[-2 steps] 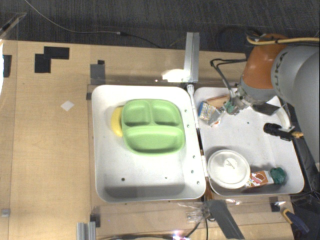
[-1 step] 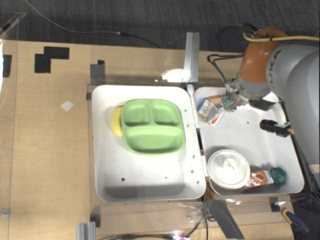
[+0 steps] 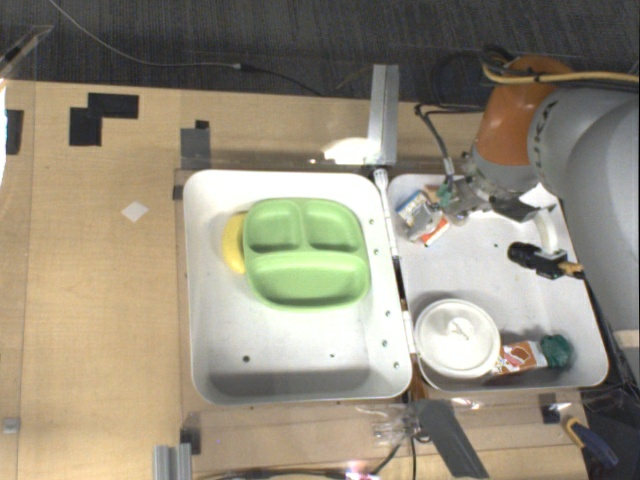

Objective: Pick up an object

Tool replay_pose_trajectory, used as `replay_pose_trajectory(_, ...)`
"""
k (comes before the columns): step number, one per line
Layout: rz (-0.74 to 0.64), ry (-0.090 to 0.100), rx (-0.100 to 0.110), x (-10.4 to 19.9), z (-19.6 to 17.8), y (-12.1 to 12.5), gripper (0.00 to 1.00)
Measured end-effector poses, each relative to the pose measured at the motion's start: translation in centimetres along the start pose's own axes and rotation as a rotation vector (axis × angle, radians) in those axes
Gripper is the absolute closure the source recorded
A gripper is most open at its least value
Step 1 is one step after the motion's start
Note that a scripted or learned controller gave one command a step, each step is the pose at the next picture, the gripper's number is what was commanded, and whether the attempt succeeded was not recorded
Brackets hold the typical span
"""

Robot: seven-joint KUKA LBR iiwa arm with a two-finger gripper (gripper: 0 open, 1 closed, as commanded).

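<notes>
At the far corner of the right-hand shallow white bin (image 3: 500,273), close to the wall it shares with its neighbour, the grey arm with an orange band (image 3: 510,133) reaches down from the view's right. Its jaws sit low, just beside a small crumpled packet in white, blue and orange (image 3: 418,214); whether they are spread, pressed together or pinching the packet cannot be told from this slant. Nearer the camera in the same bin stands a round white bowl-like container (image 3: 457,335). Just beside its right side lies a flat orange-and-white wrapper (image 3: 512,358) with a small dark green rounded piece (image 3: 556,349) at its right end. Lying flat in the left-hand shallow white bin (image 3: 270,353), toward its far side, is a light green plastic plate with three compartments (image 3: 303,251). A yellow object (image 3: 233,245) pokes out from under the plate's left edge, its shape mostly hidden. Both bins rest side by side on the pale wooden desk (image 3: 90,298).
</notes>
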State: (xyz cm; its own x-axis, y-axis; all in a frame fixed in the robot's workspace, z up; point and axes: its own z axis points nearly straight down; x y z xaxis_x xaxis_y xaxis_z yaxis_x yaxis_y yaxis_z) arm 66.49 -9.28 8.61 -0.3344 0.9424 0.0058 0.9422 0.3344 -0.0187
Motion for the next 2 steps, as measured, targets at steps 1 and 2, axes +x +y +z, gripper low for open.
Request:
replay_pose_trajectory(1, -0.004, -0.007, -0.003, -0.2, -1.2, 0.1, 1.00)
replay_pose_trajectory(2, 0.015, -0.007, -0.026, 10.7, -10.0, -0.3, 1.00)
